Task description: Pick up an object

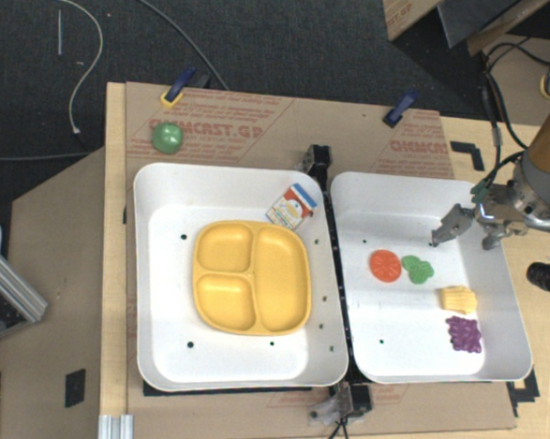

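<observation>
The jaws of the gripper (468, 232) are spread apart and hold nothing, up near the far edge of the right bin (387, 195). Below them lie four small toy foods: one red tomato (384, 266), one green piece (418, 270), one yellow piece (458, 298) and one purple grape bunch (464, 334). They look light and hard, maybe a bit slippery. The tomato looks best pinched across its round middle. The left bin (161, 243) holds one yellow plate (252, 277) and one little carton (290, 206).

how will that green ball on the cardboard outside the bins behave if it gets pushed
The green ball looks round and smooth, so it would probably roll. It sits on flat cardboard with no rim beside it, so it might run off. It looks small, likely light.
</observation>
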Controlling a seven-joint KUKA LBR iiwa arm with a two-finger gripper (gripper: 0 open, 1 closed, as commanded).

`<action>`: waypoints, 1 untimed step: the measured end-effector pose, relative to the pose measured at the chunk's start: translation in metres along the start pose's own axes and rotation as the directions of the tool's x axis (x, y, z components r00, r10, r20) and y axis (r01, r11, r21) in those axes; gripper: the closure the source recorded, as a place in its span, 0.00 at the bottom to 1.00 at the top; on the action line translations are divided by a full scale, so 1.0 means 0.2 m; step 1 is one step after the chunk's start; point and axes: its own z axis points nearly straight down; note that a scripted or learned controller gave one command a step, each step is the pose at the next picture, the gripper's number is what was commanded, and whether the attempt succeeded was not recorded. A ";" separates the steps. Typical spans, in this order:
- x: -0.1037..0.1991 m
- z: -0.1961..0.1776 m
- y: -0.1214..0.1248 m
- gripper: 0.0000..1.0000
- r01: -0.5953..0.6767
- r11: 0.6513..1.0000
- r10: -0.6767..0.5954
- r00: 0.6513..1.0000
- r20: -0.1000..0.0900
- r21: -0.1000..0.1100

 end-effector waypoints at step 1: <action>0.00 -0.04 0.02 0.00 0.003 1.000 -0.003 1.000 0.003 -0.014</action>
